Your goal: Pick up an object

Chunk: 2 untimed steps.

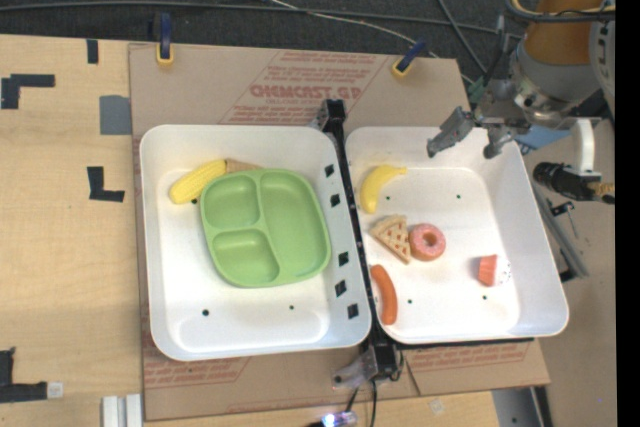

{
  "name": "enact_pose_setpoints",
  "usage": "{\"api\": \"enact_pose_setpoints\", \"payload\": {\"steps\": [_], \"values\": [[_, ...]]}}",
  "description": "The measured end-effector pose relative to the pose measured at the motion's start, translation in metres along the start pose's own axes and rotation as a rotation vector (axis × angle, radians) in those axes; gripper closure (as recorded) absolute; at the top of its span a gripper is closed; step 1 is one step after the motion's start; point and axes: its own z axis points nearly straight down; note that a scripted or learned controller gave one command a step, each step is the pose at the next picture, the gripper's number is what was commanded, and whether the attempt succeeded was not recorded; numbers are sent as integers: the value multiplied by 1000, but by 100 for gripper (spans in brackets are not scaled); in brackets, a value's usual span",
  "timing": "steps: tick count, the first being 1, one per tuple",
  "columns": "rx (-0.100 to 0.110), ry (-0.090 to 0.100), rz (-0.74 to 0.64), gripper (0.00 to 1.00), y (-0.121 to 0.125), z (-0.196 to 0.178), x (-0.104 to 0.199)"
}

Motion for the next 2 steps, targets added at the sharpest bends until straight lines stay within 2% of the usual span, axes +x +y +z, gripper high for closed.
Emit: {"api": "enact_pose_setpoints", "payload": {"steps": [1, 2], "values": [[-12, -2, -3, 0, 2, -7, 0], [-8, -3, -2, 0, 5, 45, -9]]}}
